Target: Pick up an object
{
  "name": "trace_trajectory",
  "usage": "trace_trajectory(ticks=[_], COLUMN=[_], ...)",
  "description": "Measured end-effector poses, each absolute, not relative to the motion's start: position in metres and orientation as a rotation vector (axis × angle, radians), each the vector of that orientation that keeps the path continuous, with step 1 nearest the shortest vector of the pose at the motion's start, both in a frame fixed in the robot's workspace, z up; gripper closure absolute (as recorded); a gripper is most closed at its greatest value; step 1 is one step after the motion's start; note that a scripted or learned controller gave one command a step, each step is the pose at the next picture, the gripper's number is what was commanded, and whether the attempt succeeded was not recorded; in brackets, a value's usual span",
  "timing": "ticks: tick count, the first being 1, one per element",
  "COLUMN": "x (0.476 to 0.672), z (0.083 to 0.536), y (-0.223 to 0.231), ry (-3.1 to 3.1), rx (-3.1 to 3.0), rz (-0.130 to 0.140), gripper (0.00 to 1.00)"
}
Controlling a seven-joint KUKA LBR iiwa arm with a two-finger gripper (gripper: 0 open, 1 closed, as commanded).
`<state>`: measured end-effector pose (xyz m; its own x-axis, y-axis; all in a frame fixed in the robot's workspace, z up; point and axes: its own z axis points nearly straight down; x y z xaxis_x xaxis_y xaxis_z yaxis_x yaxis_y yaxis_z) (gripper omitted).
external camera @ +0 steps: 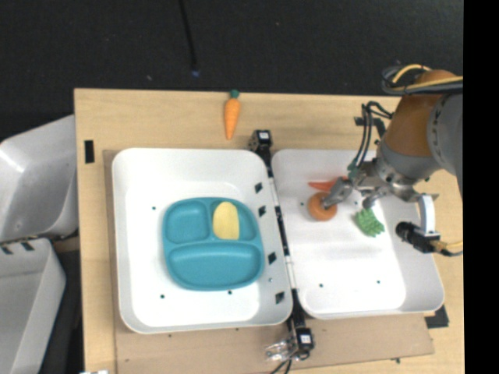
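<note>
In the right bin [351,287] lie an orange round object [320,208], a thin red-orange piece [320,185] just behind it, and a green knobbly object [369,223]. My gripper [352,201] hangs low over these, coming in from the right under the orange wrist band. It is open. One fingertip [333,199] rests at the orange round object's right edge. The other finger points down just above the green object. Only bare bin floor shows between them.
The left bin [140,287] holds a blue divided plate [210,259] with a yellow oval object [226,220] in its upper right compartment. A toy carrot [231,114] lies on the wooden bench behind the bins. Black clips sit along the seam between the bins.
</note>
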<state>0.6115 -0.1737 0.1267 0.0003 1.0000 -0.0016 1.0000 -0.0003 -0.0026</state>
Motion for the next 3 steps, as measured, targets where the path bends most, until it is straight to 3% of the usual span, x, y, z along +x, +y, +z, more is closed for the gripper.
trace_trajectory(ticks=[1,2,3], x=[0.613,0.612,0.612], z=[0.14,0.2,0.233], y=[-0.175,-0.168,-0.169], ry=[-2.223,-2.23,-2.229], rx=[-2.226,-2.221,-2.22], rz=[-0.002,-0.005,-0.003], gripper=[1.0,1.0,1.0])
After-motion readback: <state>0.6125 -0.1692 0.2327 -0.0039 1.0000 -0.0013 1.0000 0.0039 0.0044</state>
